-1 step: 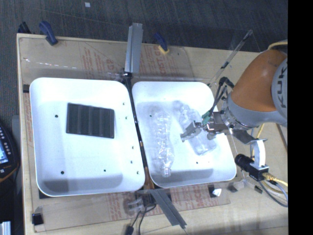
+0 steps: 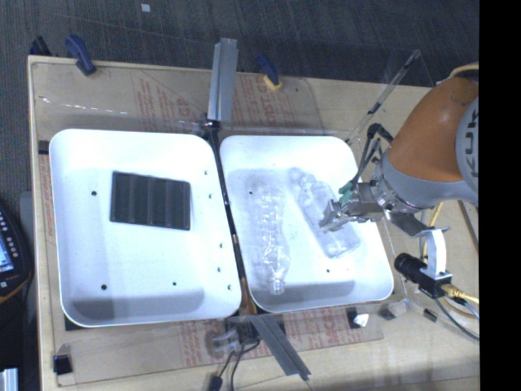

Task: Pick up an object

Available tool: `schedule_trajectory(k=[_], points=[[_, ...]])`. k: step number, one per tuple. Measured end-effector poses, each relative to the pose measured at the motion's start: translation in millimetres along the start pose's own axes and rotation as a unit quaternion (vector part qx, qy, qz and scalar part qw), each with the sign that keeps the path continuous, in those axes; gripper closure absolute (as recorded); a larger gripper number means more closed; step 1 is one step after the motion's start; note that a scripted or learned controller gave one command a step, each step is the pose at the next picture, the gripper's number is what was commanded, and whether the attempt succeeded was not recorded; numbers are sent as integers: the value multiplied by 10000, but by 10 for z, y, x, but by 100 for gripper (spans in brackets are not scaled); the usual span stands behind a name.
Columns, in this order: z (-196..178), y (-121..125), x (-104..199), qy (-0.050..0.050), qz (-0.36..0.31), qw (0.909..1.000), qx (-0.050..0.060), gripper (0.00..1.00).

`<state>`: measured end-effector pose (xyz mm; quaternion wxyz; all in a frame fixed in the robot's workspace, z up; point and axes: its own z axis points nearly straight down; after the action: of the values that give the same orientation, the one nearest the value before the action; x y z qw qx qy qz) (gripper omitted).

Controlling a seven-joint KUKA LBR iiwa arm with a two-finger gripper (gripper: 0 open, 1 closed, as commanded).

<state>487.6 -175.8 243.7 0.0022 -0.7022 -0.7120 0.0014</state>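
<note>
While the arm (image 2: 431, 145) reached in from the right, its gripper (image 2: 338, 216) sat low over the right bin (image 2: 370, 287), directly above a clear plastic bottle (image 2: 319, 210) that lay slanted in that bin's right half. Whether the gripper was spread or clamped on the bottle could not be told from this view, since metal and clear plastic blurred together there. A second clear bottle (image 2: 269, 235) lay lengthwise just left of the first, its cap end toward the bin's near wall. A dark ribbed rectangular pad (image 2: 151, 201) lay flat in the left bin (image 2: 73, 292), well apart from the gripper. Both bins stood side by side on the bench (image 2: 122, 88), touching along their inner edges.
</note>
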Motion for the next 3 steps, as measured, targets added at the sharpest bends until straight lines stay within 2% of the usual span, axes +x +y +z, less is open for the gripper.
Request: schedule_trajectory(k=[1,2,3], points=[[0,0,0,-3,-2,10000,0,0],[240,335,-346,-9,166,9999,-14,0],[428,906,-230,-2,1414,9900,-15,0]])
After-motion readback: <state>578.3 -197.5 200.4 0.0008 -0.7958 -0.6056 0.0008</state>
